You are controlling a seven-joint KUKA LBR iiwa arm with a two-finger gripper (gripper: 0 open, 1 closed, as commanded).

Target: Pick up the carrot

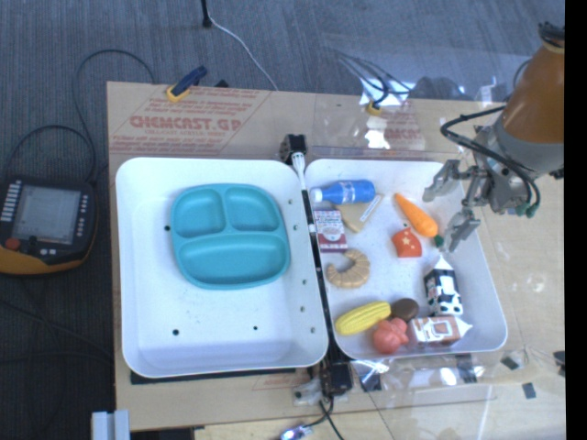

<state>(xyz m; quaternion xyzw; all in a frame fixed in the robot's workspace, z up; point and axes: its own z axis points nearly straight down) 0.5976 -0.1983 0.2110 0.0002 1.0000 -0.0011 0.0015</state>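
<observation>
Arm: the grey arm with its orange band [539, 94] enters from the right and hangs over the right bin's upper right corner.
Claw: the two-finger gripper [451, 204] has its fingers spread apart, with nothing between them.
Carrot: the small orange carrot with a green tip [417, 215] lies tilted on the floor of the right white bin [486, 282], just left of the claw and apart from it.
Neighbours: a red strawberry-shaped toy [407, 242] sits just below the carrot; a blue and white bottle [345, 192] lies to its left.
Lower bin: a tan croissant [348, 269], a yellow corn cob [362, 317] and a black and white milk carton [442, 289].
Left bin: the left white bin [156, 337] holds a turquoise divided plate [229, 235].
</observation>
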